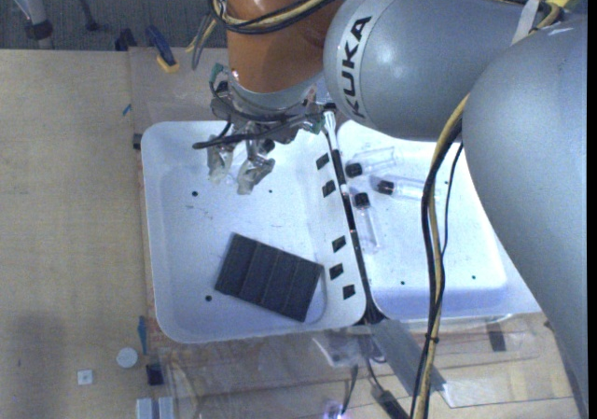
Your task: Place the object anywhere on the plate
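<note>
A dark grey ribbed rectangular plate (269,277) lies flat in the front part of the left bin (177,314). My gripper (236,168) hangs over the back of that same bin, above and behind the plate, well apart from it. Its two pale fingers (218,163) point down with a gap between them, and I see nothing held in that gap. Three small clear tubes with black caps lie in the right bin: one (371,163) at the back, one (395,188) beside it, one (365,218) nearer the divider.
The right bin (466,291) sits beside the left one, with a row of black clips (333,221) along the shared wall. The grey arm (420,44) covers the upper right. Small loose items lie on the bench at the front left (126,357).
</note>
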Tool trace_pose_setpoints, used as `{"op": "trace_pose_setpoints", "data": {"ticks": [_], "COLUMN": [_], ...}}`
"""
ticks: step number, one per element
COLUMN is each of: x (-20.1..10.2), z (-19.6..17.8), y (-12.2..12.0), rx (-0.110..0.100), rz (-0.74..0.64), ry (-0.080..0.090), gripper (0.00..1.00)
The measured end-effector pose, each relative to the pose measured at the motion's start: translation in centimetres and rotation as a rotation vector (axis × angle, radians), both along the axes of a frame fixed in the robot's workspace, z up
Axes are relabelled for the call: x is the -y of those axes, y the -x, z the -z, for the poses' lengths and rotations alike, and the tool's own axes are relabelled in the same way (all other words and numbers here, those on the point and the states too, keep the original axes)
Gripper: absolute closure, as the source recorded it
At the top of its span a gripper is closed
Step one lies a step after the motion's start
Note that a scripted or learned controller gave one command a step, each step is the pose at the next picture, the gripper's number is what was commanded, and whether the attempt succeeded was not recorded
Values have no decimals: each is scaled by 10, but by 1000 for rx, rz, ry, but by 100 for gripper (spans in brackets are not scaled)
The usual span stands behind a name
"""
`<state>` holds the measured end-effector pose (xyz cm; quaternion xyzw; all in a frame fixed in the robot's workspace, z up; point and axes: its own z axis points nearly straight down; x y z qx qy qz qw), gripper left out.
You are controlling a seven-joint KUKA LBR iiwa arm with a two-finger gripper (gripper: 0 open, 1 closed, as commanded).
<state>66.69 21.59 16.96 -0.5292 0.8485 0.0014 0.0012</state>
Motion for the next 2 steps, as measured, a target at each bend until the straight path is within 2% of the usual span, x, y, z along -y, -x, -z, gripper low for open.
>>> {"op": "trace_pose_setpoints", "data": {"ticks": [1, 2], "x": [-2, -4], "z": [47, -66], "y": [0, 0], "rx": [-1, 5], "rz": [295, 181], "ry": [1, -2], "gripper": [100, 100]}}
